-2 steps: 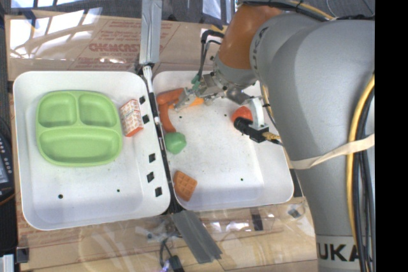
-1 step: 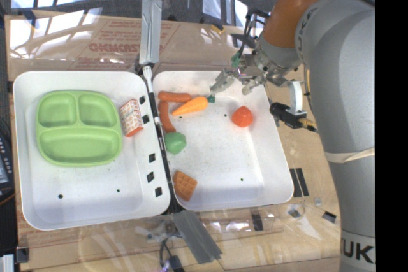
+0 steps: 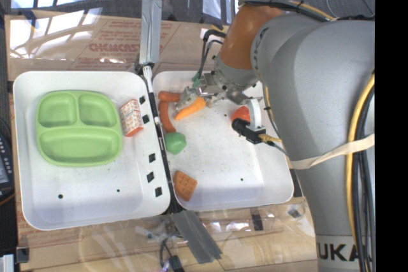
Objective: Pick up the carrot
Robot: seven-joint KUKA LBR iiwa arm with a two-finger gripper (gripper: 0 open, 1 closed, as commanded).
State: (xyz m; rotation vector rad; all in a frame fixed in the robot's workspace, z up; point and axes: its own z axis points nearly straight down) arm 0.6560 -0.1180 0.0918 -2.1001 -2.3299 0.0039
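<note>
One carrot [image 3: 190,111], grasp step underway.
Gripper [image 3: 194,97] sits right over carrot's top end in rt bin [image 3: 217,191], near its back-left corner; can't tell if it's clamped. Next: confirm grip, then lift straight up w/o slip.

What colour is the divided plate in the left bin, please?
Light green; the divided plate shows clearly in the camera view.
</note>
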